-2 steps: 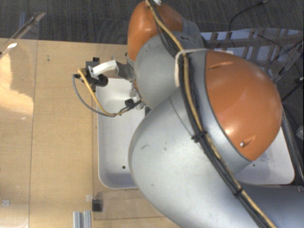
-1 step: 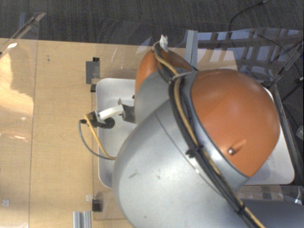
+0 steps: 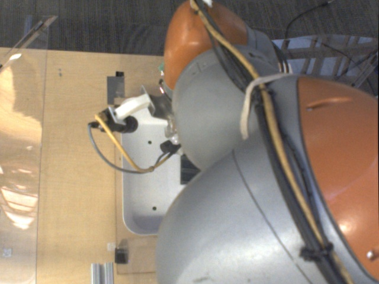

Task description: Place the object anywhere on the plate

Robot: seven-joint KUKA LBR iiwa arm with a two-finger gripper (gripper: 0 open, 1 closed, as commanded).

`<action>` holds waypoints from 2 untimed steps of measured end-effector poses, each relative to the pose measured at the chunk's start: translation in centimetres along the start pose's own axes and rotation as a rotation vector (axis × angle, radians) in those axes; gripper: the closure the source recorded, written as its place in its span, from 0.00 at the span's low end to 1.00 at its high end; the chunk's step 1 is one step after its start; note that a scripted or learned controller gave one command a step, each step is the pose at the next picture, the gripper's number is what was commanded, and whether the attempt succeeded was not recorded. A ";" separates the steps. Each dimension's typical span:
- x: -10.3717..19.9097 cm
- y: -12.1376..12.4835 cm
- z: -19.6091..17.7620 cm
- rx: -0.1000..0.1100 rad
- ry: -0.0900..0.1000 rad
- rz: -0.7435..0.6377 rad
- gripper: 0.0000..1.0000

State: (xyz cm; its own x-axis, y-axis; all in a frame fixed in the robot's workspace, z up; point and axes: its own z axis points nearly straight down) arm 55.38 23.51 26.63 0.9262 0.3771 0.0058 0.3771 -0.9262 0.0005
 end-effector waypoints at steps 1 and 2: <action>4.4 1.8 4.0 0.002 -0.006 -0.423 1.00; -3.0 5.0 3.1 0.003 -0.005 -0.885 1.00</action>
State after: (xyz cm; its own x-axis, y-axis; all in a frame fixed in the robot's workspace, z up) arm 54.47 17.78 23.53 0.2949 0.9555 0.0001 0.9555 -0.2949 0.0001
